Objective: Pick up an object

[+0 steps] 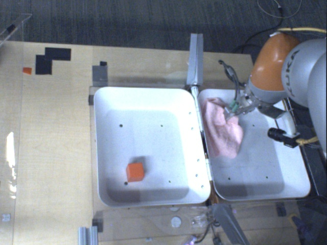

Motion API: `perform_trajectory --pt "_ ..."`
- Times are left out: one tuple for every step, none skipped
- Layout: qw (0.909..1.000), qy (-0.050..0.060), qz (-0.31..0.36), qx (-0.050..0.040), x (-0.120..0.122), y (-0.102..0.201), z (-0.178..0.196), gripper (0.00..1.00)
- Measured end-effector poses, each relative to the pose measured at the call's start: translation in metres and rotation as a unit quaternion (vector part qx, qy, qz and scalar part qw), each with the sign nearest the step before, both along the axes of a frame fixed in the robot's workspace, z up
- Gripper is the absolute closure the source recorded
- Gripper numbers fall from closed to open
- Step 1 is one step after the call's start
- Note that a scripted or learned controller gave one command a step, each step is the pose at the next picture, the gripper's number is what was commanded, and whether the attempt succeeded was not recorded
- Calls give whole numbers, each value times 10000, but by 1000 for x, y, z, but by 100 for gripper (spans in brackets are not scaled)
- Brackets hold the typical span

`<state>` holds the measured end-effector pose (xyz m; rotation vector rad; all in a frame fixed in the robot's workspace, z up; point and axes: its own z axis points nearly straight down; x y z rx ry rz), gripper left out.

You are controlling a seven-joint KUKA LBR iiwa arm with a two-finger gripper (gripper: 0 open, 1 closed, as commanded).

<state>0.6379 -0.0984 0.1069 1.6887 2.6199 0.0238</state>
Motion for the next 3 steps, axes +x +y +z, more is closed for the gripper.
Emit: perform_trajectory --pt "10000 0 -2 -6 0 -1 0 0" --pt "10000 38 87 -19 0 1 -12 0" --pt "9999 2 101 -5 3 3 0 100"
